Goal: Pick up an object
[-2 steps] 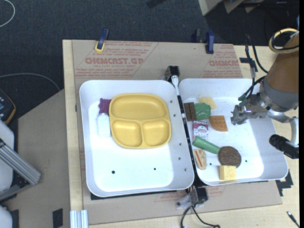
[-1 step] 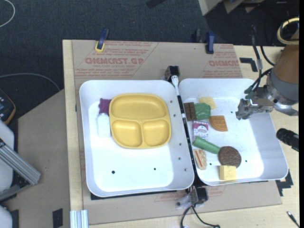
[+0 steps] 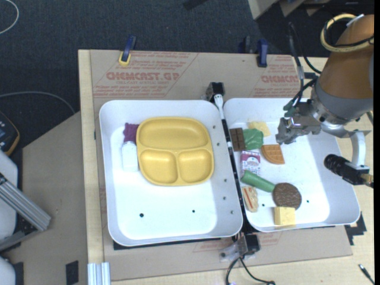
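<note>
The gripper point(image 3: 286, 130) hangs over the far part of the right bin point(image 3: 332, 209), just right of the toy-food cluster, and whether it is open or closed I cannot tell from this angle. Nearest it lies the waffle point(image 3: 273, 154), flat on the bin floor, close below and to the left. It looks light, stiff and thin, so a pinch across its edges seems the best bet; lying so low, it could slip out. Crowding it on the left are a green leaf point(image 3: 253, 138), a brown bar point(image 3: 237, 139) and a small carton point(image 3: 250, 160). Nearer the camera sit a green pod point(image 3: 257, 181), a hotdog point(image 3: 250, 199), a brown cookie point(image 3: 287, 195) and a yellow block point(image 3: 284, 216). Over in the left bin point(image 3: 172, 218), a yellow tray point(image 3: 175, 149) rests well apart.
</note>
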`<control>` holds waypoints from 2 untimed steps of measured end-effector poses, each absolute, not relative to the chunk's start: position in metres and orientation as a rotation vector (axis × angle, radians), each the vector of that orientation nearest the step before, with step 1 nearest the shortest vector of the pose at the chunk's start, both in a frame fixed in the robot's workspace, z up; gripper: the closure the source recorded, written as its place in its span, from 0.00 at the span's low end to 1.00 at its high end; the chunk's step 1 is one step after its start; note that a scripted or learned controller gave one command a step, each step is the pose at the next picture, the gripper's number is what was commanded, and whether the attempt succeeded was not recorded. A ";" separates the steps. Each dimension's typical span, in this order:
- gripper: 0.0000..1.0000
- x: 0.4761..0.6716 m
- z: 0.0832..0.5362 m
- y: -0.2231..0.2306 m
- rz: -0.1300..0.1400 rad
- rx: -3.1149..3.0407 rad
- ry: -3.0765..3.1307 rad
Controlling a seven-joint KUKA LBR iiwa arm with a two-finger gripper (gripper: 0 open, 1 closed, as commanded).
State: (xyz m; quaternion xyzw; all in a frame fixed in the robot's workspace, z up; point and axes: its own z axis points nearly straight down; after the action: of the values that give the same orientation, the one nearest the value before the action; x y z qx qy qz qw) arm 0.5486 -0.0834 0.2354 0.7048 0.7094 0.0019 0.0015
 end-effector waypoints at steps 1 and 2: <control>1.00 0.560 0.239 -0.029 0.005 2.212 2.227; 1.00 0.578 0.234 0.007 0.004 2.215 2.224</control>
State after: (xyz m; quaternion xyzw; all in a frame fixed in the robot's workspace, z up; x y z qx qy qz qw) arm 0.5782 0.0069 0.2340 0.7057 0.7085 0.0014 0.0015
